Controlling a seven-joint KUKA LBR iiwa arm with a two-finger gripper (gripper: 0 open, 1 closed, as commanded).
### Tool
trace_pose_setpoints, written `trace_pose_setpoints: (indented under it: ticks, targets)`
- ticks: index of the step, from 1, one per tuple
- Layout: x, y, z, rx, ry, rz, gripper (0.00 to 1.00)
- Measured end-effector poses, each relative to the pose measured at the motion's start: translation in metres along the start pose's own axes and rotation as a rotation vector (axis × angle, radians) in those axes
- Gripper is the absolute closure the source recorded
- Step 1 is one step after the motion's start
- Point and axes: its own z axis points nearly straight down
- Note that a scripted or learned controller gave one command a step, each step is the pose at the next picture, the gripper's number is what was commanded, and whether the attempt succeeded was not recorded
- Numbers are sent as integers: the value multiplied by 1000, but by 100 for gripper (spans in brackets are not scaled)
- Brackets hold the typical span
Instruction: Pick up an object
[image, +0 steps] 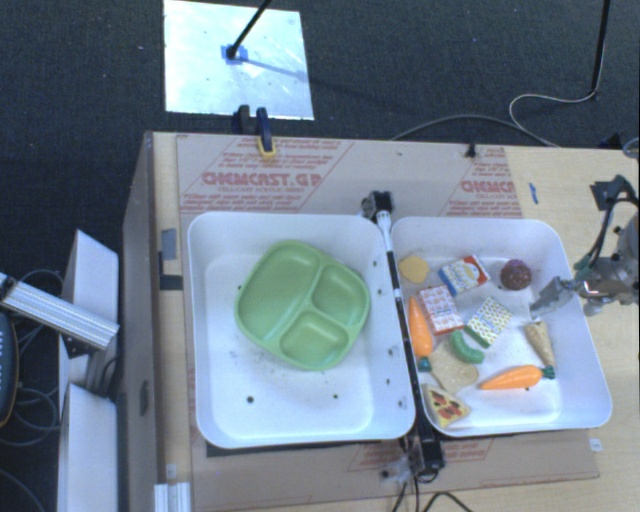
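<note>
The right white bin (585, 345) holds several toy foods: a dark red ball (516, 273), a yellow round piece (413, 268), a small colourful box (463, 273), a red-and-white box (440, 308), a green-checked box (488, 320), a green pickle (466, 346), an orange carrot (515, 377), a second orange piece (420, 328), a pizza slice (445, 405) and a tan cone (541, 343). My gripper (553, 293) reaches in over the bin's right rim, just right of the dark red ball and above the cone. I see nothing held in it.
A green divided plate (303, 303) lies in the left white bin (215, 400). A black clamp bar (395, 290) runs along the seam between the bins. Cables hang at the far right, near the arm (615, 270).
</note>
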Motion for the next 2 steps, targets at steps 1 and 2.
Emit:
trace_pose_setpoints:
  ticks: [1, 2]
  targets:
    - [12, 78, 133, 0, 1, -1, 0]
    - [69, 138, 133, -2, 1, -2, 0]
